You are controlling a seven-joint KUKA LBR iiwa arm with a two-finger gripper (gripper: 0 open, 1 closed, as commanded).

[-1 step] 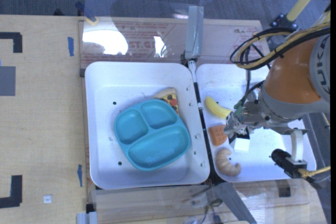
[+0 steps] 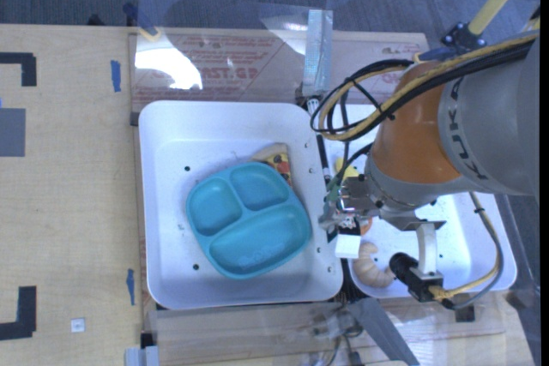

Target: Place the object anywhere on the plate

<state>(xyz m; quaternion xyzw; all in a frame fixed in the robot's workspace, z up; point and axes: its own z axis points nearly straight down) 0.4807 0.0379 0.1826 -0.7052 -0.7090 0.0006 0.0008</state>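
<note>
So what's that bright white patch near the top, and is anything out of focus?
In the camera view, the patch is reflected light glaring off the clear plastic sheet beyond the white bin; the blue plate in that bin is sharp and evenly lit; the arm, nearer the lens, looks slightly soft.

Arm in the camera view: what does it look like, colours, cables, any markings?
The arm is a thick grey cylinder with black lettering on its side, partly cut off. An orange band sits above the wrist. Black and yellow cables loop out beside that band. The gripper below is a small cluster of grey metal parts.
</note>
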